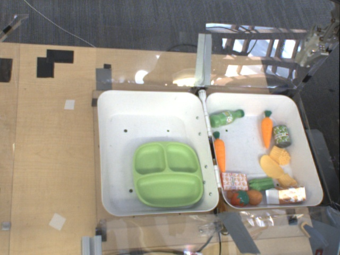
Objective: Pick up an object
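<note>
Up beyond the right bin's (241,142) far corner hangs the gripper (319,44), spread or closed I cannot tell. The upright carrot (266,130) lies in that bin, nearer the camera and leftward, long axis front-to-back.

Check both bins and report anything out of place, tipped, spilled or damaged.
Nothing looks spilled or broken. The green bottle lies on its side near the right bin top-left corner, and the toys crowd along its bottom edge, such as the carton. The green tray sits flat in the left bin.
</note>
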Controlling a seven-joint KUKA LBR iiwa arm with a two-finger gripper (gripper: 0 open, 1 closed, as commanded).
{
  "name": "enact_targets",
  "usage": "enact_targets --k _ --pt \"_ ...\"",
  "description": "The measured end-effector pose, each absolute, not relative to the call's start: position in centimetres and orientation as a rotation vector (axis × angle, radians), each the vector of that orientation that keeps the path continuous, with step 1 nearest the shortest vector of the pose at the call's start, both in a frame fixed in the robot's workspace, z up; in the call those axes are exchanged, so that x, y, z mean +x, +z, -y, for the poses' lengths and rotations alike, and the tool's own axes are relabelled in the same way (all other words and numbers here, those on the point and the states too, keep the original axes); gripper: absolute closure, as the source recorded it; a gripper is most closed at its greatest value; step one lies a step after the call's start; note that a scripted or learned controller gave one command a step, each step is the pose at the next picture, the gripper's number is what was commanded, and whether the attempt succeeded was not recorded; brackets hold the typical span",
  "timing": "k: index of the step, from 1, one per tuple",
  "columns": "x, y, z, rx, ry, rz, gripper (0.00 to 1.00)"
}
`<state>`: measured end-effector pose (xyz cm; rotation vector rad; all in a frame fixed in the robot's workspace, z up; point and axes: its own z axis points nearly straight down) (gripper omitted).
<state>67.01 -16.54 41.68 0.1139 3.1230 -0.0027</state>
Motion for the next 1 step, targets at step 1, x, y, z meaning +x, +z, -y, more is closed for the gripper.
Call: enact_targets --k 1 --pt "64.24 28.67 20.62 -0.172 0.001 -3.135 1.00"
